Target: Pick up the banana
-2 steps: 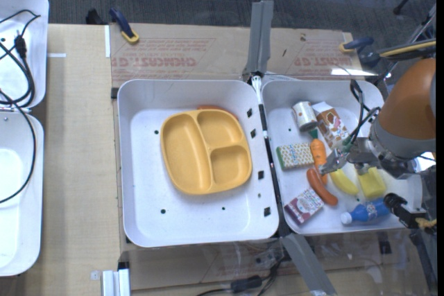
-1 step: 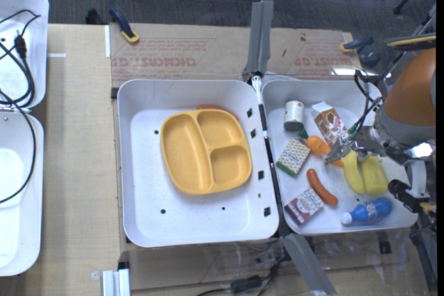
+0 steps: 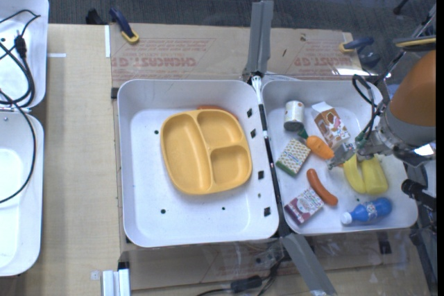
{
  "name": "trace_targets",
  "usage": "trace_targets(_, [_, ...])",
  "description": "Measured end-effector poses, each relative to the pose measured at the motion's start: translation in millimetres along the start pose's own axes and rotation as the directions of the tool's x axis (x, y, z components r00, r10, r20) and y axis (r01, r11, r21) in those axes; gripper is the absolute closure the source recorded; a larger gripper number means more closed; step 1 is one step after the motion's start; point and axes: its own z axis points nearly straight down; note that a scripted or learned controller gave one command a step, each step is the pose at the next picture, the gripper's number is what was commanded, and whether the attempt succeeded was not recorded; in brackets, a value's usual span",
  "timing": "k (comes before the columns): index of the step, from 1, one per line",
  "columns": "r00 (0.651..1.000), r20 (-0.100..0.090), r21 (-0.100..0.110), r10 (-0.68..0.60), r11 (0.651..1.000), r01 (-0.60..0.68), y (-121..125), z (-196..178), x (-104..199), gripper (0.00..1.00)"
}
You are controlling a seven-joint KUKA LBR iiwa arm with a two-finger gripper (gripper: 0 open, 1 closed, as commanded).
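The banana (image 3: 365, 175) is yellow and lies on the floor of the right bin (image 3: 277, 170), near its right wall. My gripper (image 3: 354, 154) hangs at the banana's upper end, reaching in from the right below the grey and orange arm (image 3: 416, 97). Its fingers stand apart, one on the left by the carrot (image 3: 320, 146) and one over the banana's top. The gripper is open, nothing is lifted between the fingers, and it hides the banana's top end.
The right bin also holds a small can (image 3: 294, 114), a carton (image 3: 329, 124), a cracker box (image 3: 293, 156), a sausage (image 3: 322, 187), a red packet (image 3: 304, 206) and a blue bottle (image 3: 366, 211). A yellow divided plate (image 3: 205, 150) lies in the left bin (image 3: 132, 170).
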Motion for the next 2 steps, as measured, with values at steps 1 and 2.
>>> trace_targets(1, [1.000, 0.015, -0.005, 0.004, 1.000, -0.004, 0.1, -9.6, -4.4, 1.00])
trace_targets(2, [0.961, 0.030, -0.007, 0.276, 0.961, -0.276, 24.7, -102.6, 43.9, 1.00])
